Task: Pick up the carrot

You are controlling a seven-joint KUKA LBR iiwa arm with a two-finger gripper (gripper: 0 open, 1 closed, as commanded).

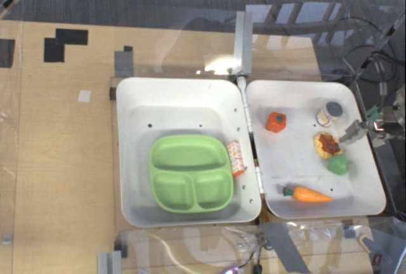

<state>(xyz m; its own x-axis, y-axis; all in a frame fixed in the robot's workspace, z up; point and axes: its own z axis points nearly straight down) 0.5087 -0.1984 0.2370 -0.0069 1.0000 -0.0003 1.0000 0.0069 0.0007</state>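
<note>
On the far left the bench (57, 139) lay bare wood with a few black marks. Next came the left bin (136, 101), holding a green tray (190, 172) with three wells, and a small red-and-white packet (235, 158) leaning just beside the tray's right edge, near the wall between the bins.

In the right bin (298, 98) an orange-red pepper (276, 122) sat toward the upper left. The carrot (307, 195) lay flat near the bin's front wall, green stub pointing left, tip pointing right, apart from everything else. Further right stood a small can (328, 113), below it a yellow-and-red piece (327, 144), and touching that, a green ball (338, 164).

My gripper (351, 134) was at the bin's right side, its tip close to the yellow piece, well apart from the carrot. I could not tell from this view how my jaws stood, and nothing showed between them.

So I judged the pick was not yet begun. To do it well, I would need to travel toward the front wall, centre over the carrot's thick middle, and set my jaws across its short width, not along it. The wall close by leaves little room, so a straight descent would serve best, and the tapered tip would likely slip.
</note>
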